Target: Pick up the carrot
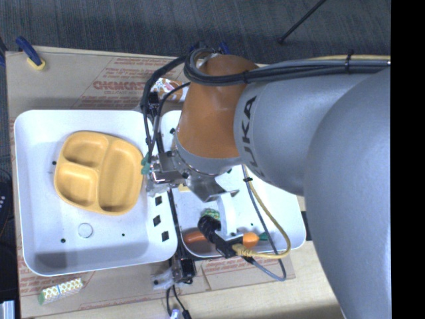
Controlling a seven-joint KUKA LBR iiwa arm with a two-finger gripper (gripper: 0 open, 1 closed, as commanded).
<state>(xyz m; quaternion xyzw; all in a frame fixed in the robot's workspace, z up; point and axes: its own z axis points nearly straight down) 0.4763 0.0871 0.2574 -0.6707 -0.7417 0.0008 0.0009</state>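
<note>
Arm (279, 111) over the right bin (292, 234); carrot (250, 239) near its front edge (beside a brown item (194, 239)). Finger state cannot be told. Descend centred, squarely over it.

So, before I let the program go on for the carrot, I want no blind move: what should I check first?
1. Carrot located: cannot tell; a small orange piece lies in the right bin, partly behind cables.
2. Gripper state: cannot tell; arm covers it.
3. Path to orange piece: not ok; cables cross it.
4. Yellow divided plate in left bin, away from the arm: ok.
5. Brown object near orange piece: not ok, crowding.
</note>
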